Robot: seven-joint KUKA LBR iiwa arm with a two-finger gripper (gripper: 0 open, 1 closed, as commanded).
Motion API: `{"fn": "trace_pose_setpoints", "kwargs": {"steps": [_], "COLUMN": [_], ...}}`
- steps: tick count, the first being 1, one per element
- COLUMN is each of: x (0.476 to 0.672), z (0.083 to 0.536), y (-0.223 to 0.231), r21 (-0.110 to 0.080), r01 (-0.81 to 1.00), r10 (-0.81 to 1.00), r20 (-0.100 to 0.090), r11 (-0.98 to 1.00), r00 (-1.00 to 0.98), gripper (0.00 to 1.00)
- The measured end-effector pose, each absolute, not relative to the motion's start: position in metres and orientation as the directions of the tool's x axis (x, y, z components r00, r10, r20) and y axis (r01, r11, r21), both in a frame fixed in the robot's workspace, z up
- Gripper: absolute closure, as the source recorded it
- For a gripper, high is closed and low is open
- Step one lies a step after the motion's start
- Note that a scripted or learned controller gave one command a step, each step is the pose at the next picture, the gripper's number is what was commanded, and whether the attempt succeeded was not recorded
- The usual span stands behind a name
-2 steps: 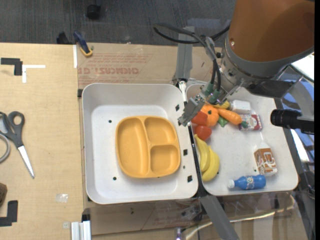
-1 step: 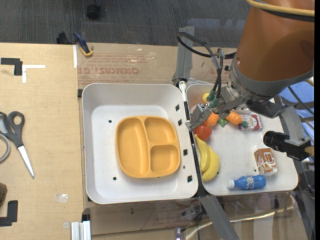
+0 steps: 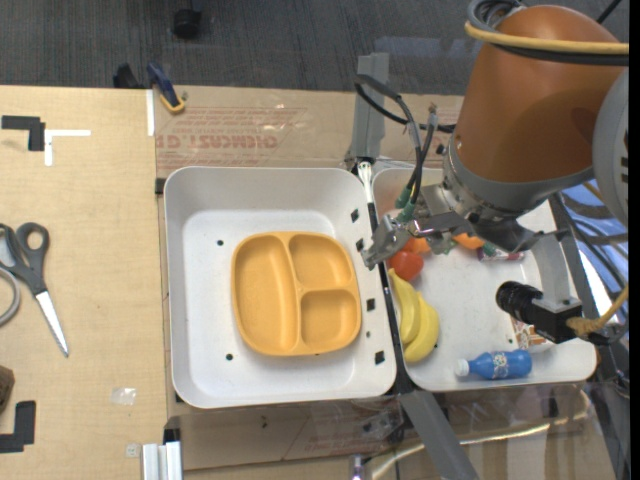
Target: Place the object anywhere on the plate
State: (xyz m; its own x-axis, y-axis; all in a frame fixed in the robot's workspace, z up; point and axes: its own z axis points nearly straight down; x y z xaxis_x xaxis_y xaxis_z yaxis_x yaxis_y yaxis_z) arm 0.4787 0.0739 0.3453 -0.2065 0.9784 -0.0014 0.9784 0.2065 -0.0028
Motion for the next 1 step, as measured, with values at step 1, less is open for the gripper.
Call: {"fn": "trace_pose_setpoints", "kwargs": {"steps": [1], "x": [0.479], "z": [0.3501], "y": [0.0087], "r21": [-0.001], "r01": [0.996], "r10": [0.996], "r20": [-0.003], "r11": [-0.091], "r00": [0.091], "gripper": [0.0]}}
